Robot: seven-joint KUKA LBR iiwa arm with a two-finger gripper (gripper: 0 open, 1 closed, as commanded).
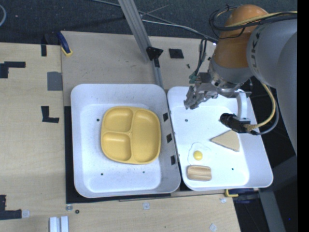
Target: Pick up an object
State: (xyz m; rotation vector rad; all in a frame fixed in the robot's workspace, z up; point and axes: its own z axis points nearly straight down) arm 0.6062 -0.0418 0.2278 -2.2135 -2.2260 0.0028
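Observation:
My gripper (192, 102) hangs over the far left part of the right bin (256, 178), with nothing between its fingers. In that bin lie a tan wedge like a sandwich half (227, 141), a fried egg (197, 154) and a small bread roll (199, 172), all nearer the front than the gripper. A yellow divided plate (131, 134) rests in the middle of the left bin (82, 129). The fingers point down and sit close together; their state is unclear.
A grey metal pole (137, 25) slants down from the top to the bins' far edge. Black cables (268, 115) loop off the arm's wrist over the right bin. Black tape marks dot the wooden bench (29, 129) at left.

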